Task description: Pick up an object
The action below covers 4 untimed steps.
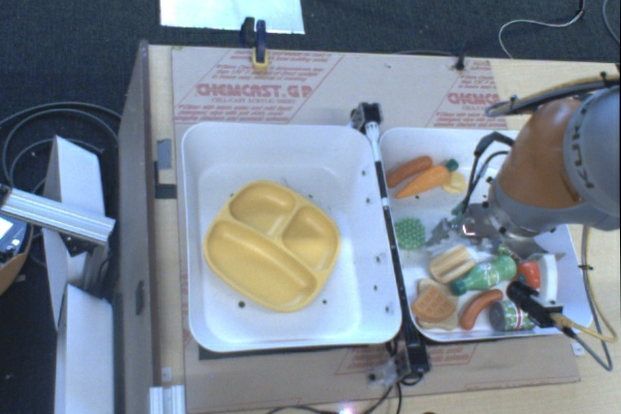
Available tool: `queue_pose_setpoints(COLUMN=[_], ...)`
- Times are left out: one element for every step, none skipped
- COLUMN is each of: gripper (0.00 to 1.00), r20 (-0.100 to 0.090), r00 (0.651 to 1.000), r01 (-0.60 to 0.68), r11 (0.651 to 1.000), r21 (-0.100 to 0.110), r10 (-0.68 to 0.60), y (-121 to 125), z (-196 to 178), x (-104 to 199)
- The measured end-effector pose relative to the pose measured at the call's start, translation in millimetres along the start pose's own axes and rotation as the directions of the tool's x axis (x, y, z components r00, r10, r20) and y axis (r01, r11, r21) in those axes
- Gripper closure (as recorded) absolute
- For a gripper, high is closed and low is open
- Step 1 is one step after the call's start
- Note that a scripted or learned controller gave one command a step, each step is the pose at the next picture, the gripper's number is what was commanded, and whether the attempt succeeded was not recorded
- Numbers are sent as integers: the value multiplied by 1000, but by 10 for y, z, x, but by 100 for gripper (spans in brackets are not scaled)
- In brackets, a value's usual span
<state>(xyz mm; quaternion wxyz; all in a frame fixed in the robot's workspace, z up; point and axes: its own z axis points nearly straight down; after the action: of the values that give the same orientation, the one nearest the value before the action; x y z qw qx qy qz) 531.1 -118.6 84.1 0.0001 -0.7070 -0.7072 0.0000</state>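
The right bin [392,150] holds several toy foods. Two orange carrots [419,175] lie at its back left, and a green dotted round piece [409,232] lies below them. Toward the front are a tan bread roll [451,262], a green bottle [485,274], a waffle [434,304], a brown sausage [479,306] and a dark can [509,315]. A red piece [530,272] peeks out beside the bottle. My gripper [458,230] is low in the middle of this bin, just above the bread roll and right of the green piece. The arm's body hides the bin's right part.
The left bin [204,199] holds a yellow compartment tray [272,245]. A black divider rail [386,218] runs between the bins. Cables [543,19] lie on the bench at the back right. A clamp [258,40] stands at the bench's far edge.
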Motion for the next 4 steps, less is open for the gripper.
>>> queue_pose_setpoints(gripper=[0, 0, 0, 0], r20=[3, 0, -1, 0], r00=[1000, 1000, 1000, 1000], r01=[0, 4, 5, 0], r11=[1000, 1000, 1000, 1000], r21=[-4, -2, -2, 2], r10=[0, -4, -5, 0], y=[449, 1381, 1380, 440], z=[-768, -587, -221, 5], x=[-720, -371, 305, 151])
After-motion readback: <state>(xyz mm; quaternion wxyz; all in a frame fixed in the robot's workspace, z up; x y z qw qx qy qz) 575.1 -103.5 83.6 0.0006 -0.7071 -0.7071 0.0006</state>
